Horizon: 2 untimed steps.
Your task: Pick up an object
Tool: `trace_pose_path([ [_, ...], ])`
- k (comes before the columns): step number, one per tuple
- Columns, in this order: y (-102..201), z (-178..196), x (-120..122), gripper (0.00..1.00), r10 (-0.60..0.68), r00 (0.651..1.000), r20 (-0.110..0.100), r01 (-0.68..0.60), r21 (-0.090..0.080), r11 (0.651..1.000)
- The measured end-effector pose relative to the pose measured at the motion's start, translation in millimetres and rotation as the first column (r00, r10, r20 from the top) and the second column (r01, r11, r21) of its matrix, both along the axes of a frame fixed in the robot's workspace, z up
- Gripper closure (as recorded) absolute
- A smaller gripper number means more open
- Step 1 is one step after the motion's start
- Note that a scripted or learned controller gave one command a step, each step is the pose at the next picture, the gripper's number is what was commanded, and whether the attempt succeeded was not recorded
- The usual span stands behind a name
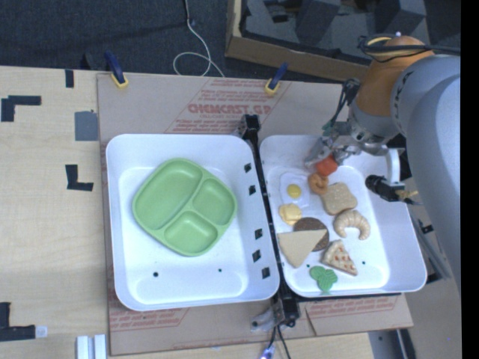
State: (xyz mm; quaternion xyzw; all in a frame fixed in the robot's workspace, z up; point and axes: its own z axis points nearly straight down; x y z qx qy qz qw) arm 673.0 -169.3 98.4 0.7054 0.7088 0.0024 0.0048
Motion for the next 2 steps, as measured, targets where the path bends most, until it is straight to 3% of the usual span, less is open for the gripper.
trace_pose_path([
  [1,52.6,-3.1,-39.8,1.00,-0.002,1.000,0.019,0.003,-0.012,1.000],
  [2,147.0,88.7,-95.4,1.00,0.005,1.000,-0.008,-0.004,0.008,1.000],
])
